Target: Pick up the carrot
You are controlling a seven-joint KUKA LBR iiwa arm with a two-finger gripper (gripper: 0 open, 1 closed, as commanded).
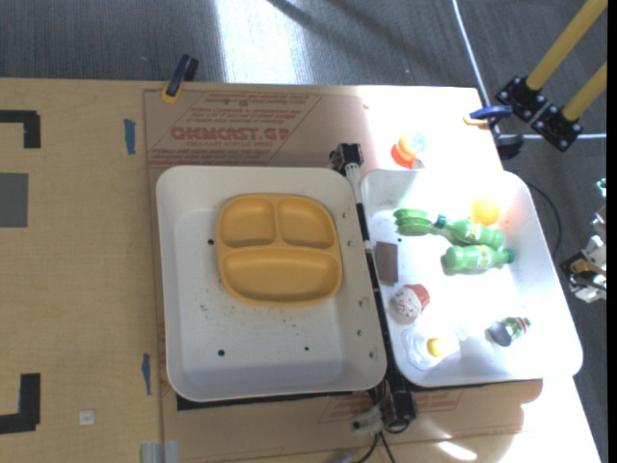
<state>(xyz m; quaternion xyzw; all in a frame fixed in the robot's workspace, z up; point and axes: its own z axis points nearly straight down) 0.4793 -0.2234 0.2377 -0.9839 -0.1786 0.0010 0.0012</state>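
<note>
Two white bins (183, 287) (545, 297), one yellow divided plate (280, 283), two green bottles (439, 224) (474, 258); hand's state unclear.

Two shallow white plastic bins sit side by side on the desk: the left bin (183, 355) and the right bin (549, 316). One yellow three-compartment plate (280, 249) lies in the left one. The right one holds two green plastic bottles (439, 223) (477, 258), one small orange ball (484, 210), one brown rectangular block (387, 261), one red-and-white round item (408, 301), one clear bottle with a yellow cap (431, 346), and one small grey-green item (509, 331). One orange toy with a green top (409, 149) lies on the desk outside the bins
</note>
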